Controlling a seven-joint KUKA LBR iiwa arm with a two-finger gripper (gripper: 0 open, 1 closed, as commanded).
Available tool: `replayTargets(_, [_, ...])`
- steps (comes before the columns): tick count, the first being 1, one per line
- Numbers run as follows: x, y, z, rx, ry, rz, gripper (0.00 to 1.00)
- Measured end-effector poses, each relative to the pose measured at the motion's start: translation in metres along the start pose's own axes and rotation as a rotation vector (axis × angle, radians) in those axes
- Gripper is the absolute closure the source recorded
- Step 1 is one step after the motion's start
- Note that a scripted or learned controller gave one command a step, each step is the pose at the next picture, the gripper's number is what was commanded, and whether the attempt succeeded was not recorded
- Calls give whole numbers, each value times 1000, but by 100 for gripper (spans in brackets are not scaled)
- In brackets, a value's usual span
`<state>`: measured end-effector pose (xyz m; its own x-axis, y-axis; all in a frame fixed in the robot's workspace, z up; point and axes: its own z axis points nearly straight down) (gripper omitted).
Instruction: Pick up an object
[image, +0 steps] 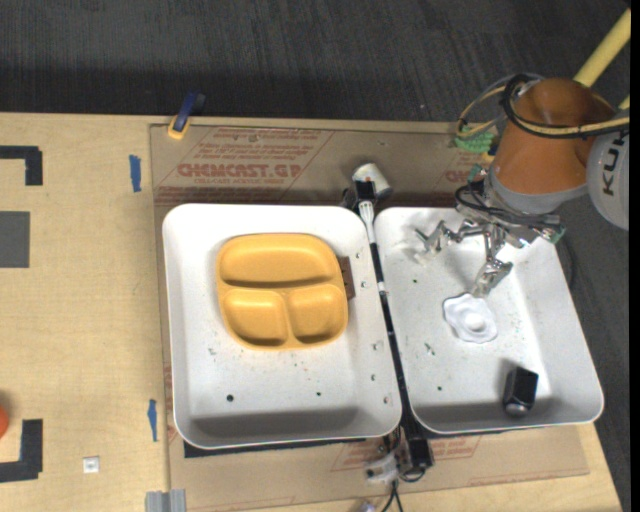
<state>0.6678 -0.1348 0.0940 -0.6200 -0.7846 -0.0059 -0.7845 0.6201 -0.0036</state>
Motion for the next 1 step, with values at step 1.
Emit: replayTargets(1, [0, 0, 0, 0, 0, 0, 0])
